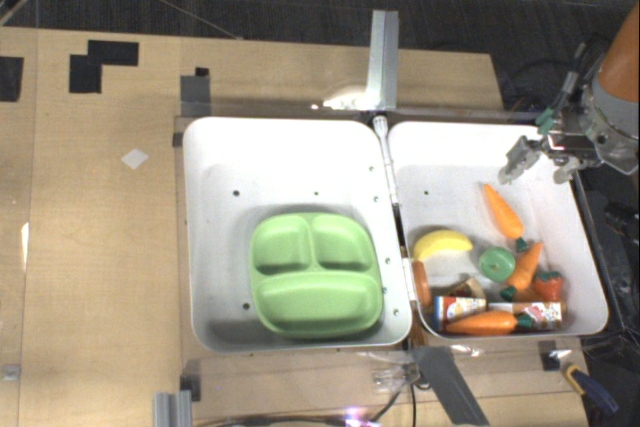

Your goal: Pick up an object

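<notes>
Carrot point(502, 210) orange, tapered, lying alone near gripper point(540, 158), fingers spread.

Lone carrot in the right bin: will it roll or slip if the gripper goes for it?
The carrot lies alone on bare bin floor, so a nudge would probably slide it. Its tapered round shape suggests rolling in an arc. It looks like smooth toy plastic, likely light, stiff and slippery. The gripper hangs above it, fingers apart.

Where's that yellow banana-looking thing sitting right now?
The toy banana lies in the right bin, near the divider between the two bins, just left of the green round toy and below the lone orange carrot.
</notes>
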Robot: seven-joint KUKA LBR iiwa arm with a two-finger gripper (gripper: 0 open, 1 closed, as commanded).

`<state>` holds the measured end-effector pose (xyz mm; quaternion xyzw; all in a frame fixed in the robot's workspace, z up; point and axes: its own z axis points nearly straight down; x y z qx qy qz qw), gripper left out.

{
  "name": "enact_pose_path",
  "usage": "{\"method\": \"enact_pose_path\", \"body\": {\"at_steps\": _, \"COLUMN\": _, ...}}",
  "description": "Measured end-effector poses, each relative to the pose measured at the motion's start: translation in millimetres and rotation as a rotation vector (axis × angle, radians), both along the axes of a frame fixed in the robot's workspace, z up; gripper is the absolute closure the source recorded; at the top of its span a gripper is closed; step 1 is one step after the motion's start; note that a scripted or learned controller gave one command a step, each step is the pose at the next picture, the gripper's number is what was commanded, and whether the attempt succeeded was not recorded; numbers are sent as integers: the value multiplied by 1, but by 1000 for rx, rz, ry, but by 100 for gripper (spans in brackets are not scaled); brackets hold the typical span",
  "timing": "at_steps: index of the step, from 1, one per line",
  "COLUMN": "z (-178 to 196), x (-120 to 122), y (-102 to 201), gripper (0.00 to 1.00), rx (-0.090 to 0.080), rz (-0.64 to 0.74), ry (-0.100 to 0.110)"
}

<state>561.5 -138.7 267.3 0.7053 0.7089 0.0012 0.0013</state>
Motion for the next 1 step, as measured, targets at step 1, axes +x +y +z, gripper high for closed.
{"method": "enact_pose_path", "body": {"at_steps": 1, "z": -151, "x": 9, "y": -20, "gripper": 0, "rx": 1, "rz": -290, "ry": 1}}
